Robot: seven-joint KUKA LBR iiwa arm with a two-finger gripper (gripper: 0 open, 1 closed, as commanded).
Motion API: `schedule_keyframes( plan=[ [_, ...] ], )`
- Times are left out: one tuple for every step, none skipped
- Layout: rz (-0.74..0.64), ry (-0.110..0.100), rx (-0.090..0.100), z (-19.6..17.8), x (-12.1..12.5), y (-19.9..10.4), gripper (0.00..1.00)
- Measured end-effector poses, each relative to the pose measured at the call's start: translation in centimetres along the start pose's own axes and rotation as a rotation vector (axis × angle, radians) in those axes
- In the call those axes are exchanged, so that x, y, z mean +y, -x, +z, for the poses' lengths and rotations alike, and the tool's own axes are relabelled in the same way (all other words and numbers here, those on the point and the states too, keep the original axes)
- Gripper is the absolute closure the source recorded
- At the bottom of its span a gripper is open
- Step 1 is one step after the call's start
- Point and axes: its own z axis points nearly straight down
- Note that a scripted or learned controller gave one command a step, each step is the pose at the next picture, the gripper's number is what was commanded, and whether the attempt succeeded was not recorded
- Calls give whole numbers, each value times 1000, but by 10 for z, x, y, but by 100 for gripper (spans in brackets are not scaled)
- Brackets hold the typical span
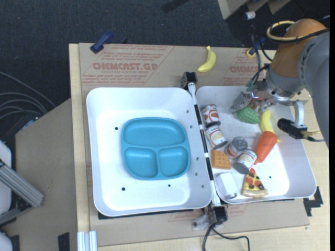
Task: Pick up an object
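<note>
One green object (249, 114), probably a soft plastic toy vegetable, is lying at the far end of the right bin (298, 163), directly under the gripper (250, 101). Whether the gripper is grasping it cannot be told; the arm is obscuring the contact. The item is likely light and slightly slippery, so gripping across its narrow middle is advisable. A yellow piece (266, 122) and a carrot (265, 145) are crowding its right side, and cans (210, 114) are standing to its left. The bin's far wall is limiting approach room. The left bin (102, 140), carrying a blue tray (154, 147), is offering open space.
</note>
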Motion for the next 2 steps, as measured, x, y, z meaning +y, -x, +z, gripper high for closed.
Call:
schedule_keyframes(
  plan=[
    [-2,2,-2,-10,1,0,100],
    [1,1,0,-137,-28,-7,100]
  ],
)
